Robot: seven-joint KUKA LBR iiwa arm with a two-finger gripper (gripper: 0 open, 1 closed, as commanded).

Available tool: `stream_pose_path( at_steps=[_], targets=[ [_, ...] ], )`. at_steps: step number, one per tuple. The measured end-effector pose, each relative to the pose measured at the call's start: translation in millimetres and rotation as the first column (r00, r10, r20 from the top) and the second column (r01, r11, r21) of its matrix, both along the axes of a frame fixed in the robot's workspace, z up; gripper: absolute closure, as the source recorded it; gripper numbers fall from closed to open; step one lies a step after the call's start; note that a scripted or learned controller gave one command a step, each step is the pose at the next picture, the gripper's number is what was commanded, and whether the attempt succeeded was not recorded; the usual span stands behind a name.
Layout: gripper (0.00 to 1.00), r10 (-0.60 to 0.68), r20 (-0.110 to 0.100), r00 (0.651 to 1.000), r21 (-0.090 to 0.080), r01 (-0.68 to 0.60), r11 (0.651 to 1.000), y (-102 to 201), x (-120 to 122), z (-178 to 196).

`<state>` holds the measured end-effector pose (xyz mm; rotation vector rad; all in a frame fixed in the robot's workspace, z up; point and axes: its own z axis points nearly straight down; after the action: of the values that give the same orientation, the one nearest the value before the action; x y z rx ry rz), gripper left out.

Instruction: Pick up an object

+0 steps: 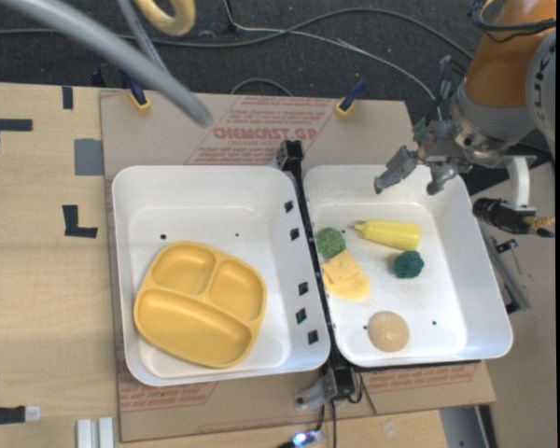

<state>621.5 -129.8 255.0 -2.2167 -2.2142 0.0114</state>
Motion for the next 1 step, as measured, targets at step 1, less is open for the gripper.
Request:
stream_pose_path(
  at_steps=[1],
  targets=[
    [0.00, 0.002, 0.010, 1.000, -0.001, -0.002, 1.000, 0.3, 2.0, 5.2]
  ],
)
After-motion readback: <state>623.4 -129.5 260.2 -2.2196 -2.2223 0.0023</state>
